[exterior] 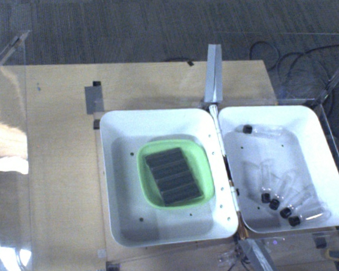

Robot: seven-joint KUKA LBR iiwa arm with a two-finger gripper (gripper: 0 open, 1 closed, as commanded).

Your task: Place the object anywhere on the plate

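Note:
A light green square plate (149,186) lies in the middle of the left bin (116,165). On it rests a dark grey ribbed rectangular block (173,176), turned slightly askew. In the right bin (324,166) lie several clear plastic vials with black caps: one near the back left (257,130) and a cluster near the front (283,202).
A grey metal post (213,73) stands behind the seam between the two bins. Cables (292,58) run over the floor at the back right. The wooden bench top (49,170) stretches to the left of the bins.

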